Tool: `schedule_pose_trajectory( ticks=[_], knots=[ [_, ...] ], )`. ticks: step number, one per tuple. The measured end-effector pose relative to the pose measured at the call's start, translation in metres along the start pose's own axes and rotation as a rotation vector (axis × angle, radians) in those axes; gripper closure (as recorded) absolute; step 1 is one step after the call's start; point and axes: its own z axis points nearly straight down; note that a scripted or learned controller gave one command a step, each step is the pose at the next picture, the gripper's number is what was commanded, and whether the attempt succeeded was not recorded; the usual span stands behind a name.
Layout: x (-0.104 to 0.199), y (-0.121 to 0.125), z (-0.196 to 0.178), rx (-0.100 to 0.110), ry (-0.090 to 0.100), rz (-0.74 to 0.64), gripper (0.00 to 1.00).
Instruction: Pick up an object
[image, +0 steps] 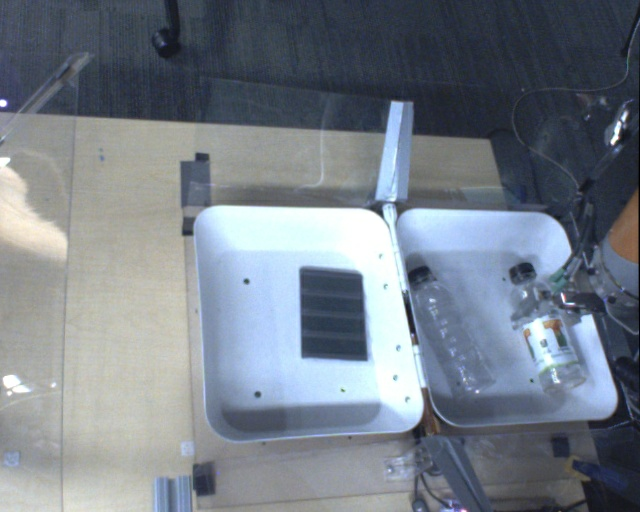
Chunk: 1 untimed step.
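Note:
Two clear plastic bottles lie in the right bin (480, 228). The plain one (452, 335) has its black cap toward the bin's back, near the left wall. The other bottle (547, 343) carries a white, green and orange label and lies by the right wall, with a black cap (521, 271) near its far end. My gripper (563, 291) reaches in from the right edge and hovers right at the neck of the labelled bottle. A black ridged rectangular pad (334, 313) lies flat in the middle of the left bin (230, 330).
The arm's orange band (625, 236) sits at the right edge above the right bin's wall. A grey bar (394, 160) stands behind the divide between the bins. Cables hang at the back right. The wooden bench (100, 300) stretches to the left.

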Motion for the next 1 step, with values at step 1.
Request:
schedule_pose_trajectory(
  ticks=[1],
  knots=[
    [-0.0091, 0.0044, 0.0615, -0.002, -0.001, 0.108, 0.00]
  ],
)
